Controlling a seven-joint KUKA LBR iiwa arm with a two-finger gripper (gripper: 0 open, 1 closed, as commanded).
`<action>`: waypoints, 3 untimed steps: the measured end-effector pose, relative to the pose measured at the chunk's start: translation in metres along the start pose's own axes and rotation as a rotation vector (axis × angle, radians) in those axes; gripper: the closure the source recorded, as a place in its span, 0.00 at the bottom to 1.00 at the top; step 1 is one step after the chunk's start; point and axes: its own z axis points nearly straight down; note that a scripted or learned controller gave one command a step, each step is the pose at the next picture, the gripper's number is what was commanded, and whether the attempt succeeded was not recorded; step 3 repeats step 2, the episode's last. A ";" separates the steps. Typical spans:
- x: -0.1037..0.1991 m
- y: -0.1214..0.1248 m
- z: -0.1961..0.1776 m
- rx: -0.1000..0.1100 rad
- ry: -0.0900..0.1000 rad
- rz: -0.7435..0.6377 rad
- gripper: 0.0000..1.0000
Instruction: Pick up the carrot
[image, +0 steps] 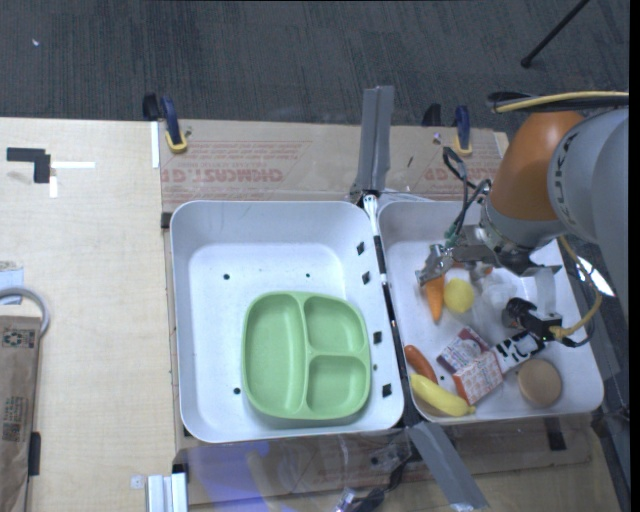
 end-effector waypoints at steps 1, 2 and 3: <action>-0.001 0.000 -0.009 0.000 0.000 0.004 1.00; 0.078 0.000 -0.128 0.002 -0.001 0.222 1.00; 0.078 0.000 -0.128 0.002 -0.001 0.222 1.00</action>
